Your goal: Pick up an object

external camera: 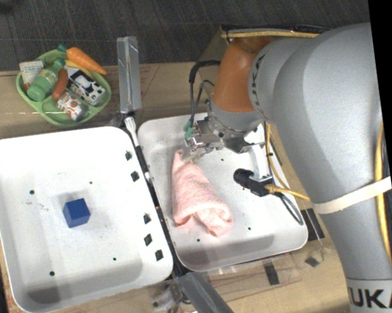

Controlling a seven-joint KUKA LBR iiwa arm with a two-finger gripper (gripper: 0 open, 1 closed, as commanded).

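The pink towel (197,196) looks like soft, nubby cloth, lying in a smooth, matt white plastic bin (282,237).

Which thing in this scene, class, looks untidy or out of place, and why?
The pink cloth in the right bin lies crumpled and bunched rather than flat, with the gripper over its upper end. The green bowl of toy food sits outside both bins. The blue cube looks fine.
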